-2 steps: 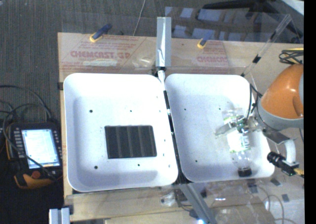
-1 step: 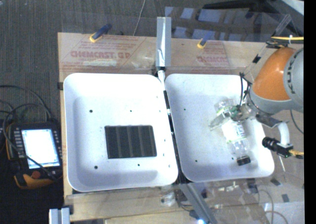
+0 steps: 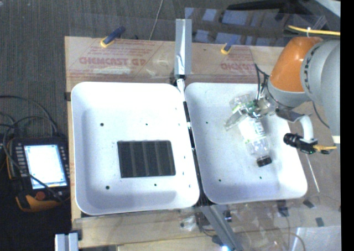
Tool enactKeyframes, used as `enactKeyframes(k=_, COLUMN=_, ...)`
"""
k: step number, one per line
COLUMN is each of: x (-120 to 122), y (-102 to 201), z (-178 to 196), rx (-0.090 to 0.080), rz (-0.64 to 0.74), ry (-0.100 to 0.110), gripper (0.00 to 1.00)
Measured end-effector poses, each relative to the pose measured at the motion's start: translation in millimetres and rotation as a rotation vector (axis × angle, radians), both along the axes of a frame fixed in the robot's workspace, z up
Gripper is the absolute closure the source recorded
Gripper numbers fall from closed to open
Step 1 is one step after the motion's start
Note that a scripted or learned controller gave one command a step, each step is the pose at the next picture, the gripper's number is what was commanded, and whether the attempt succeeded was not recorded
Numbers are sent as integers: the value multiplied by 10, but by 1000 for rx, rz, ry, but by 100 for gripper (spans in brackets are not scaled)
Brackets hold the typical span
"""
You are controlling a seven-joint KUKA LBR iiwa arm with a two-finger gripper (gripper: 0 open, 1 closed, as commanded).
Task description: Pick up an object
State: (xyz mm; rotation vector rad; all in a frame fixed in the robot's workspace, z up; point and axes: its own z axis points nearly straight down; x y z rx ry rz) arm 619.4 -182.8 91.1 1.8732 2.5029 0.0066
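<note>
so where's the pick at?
Done: arm is over the right bin. In hand: gripper sits at the upper end of the clear bottle; grasp unclear. Left: bottle lies on the bin floor, not yet lifted. Dark ridged block sits in the left bin.

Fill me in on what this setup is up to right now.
A grey KUKA arm with an orange band reaches in from the right over the right bin. Its gripper sits at the upper end of a clear plastic bottle with a dark cap, which lies in that bin. Whether it actually holds the bottle can't be told from here. The left bin has a dark ribbed rectangular pad lying flat in it, untouched.
</note>
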Motion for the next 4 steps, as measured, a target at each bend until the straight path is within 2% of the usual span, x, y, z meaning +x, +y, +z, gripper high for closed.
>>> enactKeyframes(k=1, x=-893, y=-6, z=17, rx=-1, rz=39, ry=-6, gripper=0)
enactKeyframes(k=2, x=76, y=-70, z=-4, rx=1, rz=-101, ry=1, gripper=0)
enactKeyframes(k=3, x=242, y=-287, z=12, rx=24, rz=-177, ry=33, gripper=0)
enactKeyframes(k=4, x=-731, y=-311, z=38, rx=16, rz=-80, ry=0, gripper=0)
